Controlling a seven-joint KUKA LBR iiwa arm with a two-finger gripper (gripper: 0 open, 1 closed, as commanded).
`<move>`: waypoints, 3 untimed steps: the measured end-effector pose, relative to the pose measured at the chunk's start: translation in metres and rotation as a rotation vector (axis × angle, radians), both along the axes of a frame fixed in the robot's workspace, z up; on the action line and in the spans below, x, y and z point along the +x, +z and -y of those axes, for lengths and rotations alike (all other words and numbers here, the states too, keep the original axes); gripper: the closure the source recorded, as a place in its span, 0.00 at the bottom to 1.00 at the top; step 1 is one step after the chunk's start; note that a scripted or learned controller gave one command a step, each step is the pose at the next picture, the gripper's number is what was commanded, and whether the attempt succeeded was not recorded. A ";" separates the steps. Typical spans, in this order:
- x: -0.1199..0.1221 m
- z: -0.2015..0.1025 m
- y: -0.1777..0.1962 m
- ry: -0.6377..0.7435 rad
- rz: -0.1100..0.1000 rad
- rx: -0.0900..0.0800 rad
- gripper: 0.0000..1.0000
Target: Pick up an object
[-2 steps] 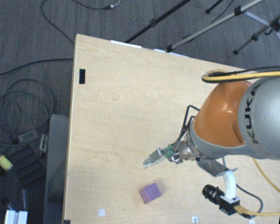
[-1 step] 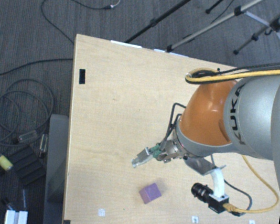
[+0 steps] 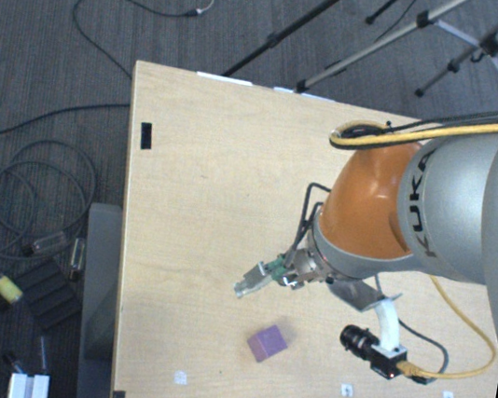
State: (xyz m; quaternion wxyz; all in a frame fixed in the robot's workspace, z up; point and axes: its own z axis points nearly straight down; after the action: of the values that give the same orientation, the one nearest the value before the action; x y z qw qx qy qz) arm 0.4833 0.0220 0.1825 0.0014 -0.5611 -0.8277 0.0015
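Purple and small, the cube (image 3: 267, 343) you want lies alone on the pale wooden bench (image 3: 213, 187), toward its near edge, with bare wood all round it. The gripper (image 3: 249, 284) hangs just to the far side of it and a touch left, apart from it. The grey arm (image 3: 455, 209) with its orange band reaches in from the right. You cannot tell from this slant how wide the gripper stands. It has no hold of the cube, which sits clear of it on the wood.

Judge the cube as light and stiff, likely foam or plastic, with flat, dull faces that should not slip much. It looks turned a little against the bench's edges. You will want the gripper rotated to meet two opposite flat faces squarely, low on the sides, not across the corners. A thing this light may skid or tip if one side is touched first, so centre over it before you come down.
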 end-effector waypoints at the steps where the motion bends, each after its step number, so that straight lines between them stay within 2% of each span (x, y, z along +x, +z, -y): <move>1: 0.010 -0.014 0.000 -0.058 -0.001 0.000 0.00; 2: 0.000 0.053 0.000 -0.034 0.000 -0.001 0.00; 3: 0.000 0.000 0.000 0.043 0.000 0.000 0.00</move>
State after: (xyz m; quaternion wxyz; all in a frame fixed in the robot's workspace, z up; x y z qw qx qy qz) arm 0.4833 0.0223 0.1825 0.0014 -0.5431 -0.8397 0.0014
